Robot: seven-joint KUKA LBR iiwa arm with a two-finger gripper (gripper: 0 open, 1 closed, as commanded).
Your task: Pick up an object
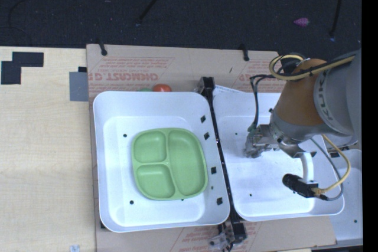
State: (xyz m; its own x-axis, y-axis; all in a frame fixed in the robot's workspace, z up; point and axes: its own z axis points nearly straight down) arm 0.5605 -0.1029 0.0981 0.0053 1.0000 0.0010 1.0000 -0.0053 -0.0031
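Grey and orange-banded, the arm (319, 103) lowers its gripper (255, 146) into the right bin (260, 206); its opening cannot be told. Left of it, a green divided plate (169, 163) lies flat, ready for picking

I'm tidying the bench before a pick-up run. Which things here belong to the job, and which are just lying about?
Job:
- gripper
- green divided plate, left bin
- right bin

Lying about:
- red object behind the left bin
- cardboard sheet
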